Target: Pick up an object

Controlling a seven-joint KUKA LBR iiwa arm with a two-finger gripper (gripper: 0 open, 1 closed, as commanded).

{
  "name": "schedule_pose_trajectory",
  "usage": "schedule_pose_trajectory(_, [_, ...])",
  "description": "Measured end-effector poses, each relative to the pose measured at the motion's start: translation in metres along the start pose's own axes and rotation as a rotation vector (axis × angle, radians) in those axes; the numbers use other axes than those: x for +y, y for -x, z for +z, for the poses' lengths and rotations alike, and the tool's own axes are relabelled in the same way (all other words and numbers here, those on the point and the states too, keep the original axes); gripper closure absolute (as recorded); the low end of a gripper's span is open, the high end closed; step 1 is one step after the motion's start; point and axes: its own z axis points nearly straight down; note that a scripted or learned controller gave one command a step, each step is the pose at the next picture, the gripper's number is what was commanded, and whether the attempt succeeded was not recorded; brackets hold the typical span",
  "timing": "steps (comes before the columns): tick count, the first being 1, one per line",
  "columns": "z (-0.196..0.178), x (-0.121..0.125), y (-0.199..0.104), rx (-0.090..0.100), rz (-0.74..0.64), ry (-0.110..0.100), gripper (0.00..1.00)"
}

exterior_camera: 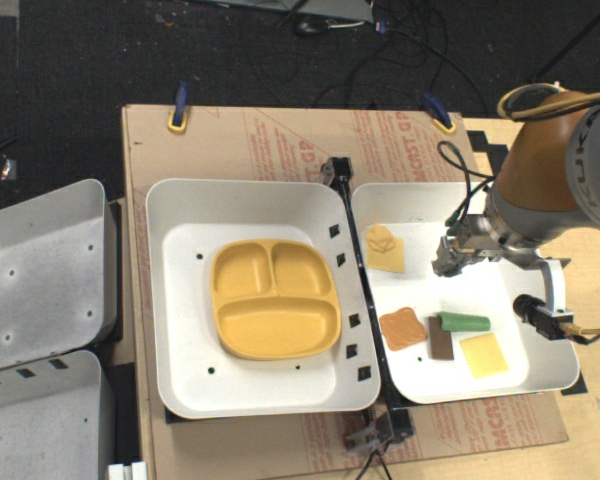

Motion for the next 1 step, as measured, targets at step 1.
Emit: schedule_pose_trajectory(1, [-0.0466, 0.0037, 0.0082, -0.001, 0.000, 0.004, 1.00])
